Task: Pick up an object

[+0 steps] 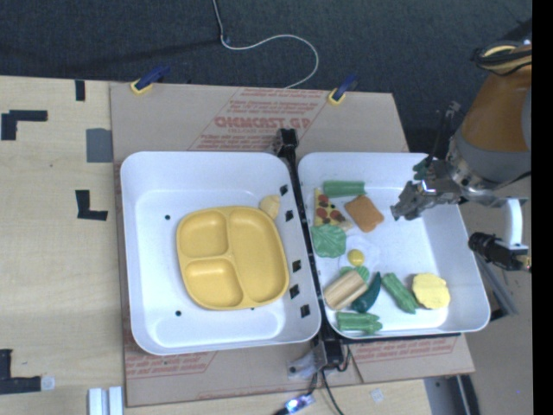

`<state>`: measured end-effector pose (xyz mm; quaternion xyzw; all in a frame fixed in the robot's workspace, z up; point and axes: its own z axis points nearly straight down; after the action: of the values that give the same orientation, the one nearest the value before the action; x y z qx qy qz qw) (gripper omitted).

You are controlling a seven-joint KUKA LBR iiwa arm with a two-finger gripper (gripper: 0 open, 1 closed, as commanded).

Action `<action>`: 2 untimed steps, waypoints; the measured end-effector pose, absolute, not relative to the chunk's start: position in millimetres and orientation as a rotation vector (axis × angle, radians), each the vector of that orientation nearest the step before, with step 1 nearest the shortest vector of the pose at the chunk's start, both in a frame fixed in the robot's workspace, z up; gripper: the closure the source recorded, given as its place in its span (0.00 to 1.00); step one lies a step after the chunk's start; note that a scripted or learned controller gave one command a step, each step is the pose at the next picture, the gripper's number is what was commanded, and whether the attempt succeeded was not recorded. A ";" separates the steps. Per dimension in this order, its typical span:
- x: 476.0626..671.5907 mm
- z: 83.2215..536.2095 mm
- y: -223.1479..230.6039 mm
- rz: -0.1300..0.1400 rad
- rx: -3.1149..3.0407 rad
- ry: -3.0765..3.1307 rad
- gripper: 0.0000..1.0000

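The left white bin [147, 232] is occupied by a yellow divided plate [232, 256]. Toy foods are scattered in the right bin [449, 232]: a green leaf [329, 241], a brown bread piece [364, 213], a yellow lemon [431, 291]. The pincer [409, 202] is seen above the bin's right part, nothing gripped; its opening cannot be told.

A pale wooden bench [52, 258] carries a brown cardboard sheet [251, 119]; far behind lies dark blue carpet [104, 15], crossed by 1 thin white cable [268, 41].
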<state>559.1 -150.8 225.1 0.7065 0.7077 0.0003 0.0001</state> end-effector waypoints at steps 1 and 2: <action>553.8 220.3 -107.0 -0.001 2.218 2.228 1.00; 551.7 222.5 -59.3 -0.001 2.217 2.230 1.00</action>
<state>551.7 -59.3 222.5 0.7050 0.7093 -0.0002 -0.0015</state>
